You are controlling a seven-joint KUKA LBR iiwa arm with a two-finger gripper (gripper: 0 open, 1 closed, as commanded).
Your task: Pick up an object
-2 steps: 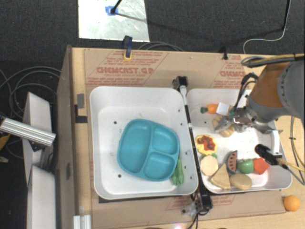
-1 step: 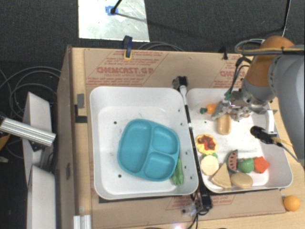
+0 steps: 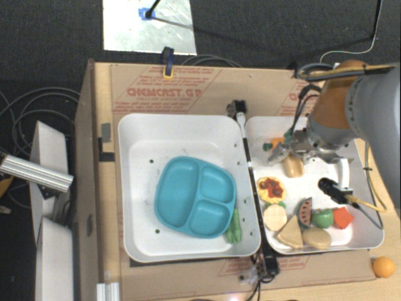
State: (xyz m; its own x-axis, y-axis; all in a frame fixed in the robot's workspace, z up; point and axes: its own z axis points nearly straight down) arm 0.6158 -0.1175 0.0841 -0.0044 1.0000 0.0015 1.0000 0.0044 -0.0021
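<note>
The pincer (image 3: 282, 152) hangs low over the far half of the right bin (image 3: 369, 231), at the end of the grey arm (image 3: 369, 108) that comes in from the right. Whether it is released or clenched cannot be told from this angle. A tan oval toy (image 3: 292, 165) lies in the bin just beside it on the near side, so close that contact cannot be judged; nothing is seen gripped.

Nearest the camera, an orange ball (image 3: 383, 267) sits on the worktop (image 3: 188, 89) outside the right bin's near corner. Inside that bin, along its near wall, lie a tan bread-like wedge (image 3: 290, 236) and a tan bun (image 3: 317, 238), touching each other. Just behind them, in a row, are a cream round disc (image 3: 274, 217), a watermelon slice (image 3: 304, 210), a green toy (image 3: 323, 217) and an orange-red block (image 3: 343, 217). Farther back lies a yellow round piece with red topping (image 3: 270, 189), then the tan oval toy, and beyond it a small green and orange piece (image 3: 270, 146) near the dividing wall.

In the left bin (image 3: 135, 168) a blue divided plate (image 3: 195, 196) lies flat, tilted askew to the walls, with a green pod-shaped toy (image 3: 234, 226) against its near right edge.

At the worktop's far edge stands a blue and yellow clamp (image 3: 167, 60), and beyond it a silvery sheet (image 3: 149, 17) lies on the dark floor.
</note>
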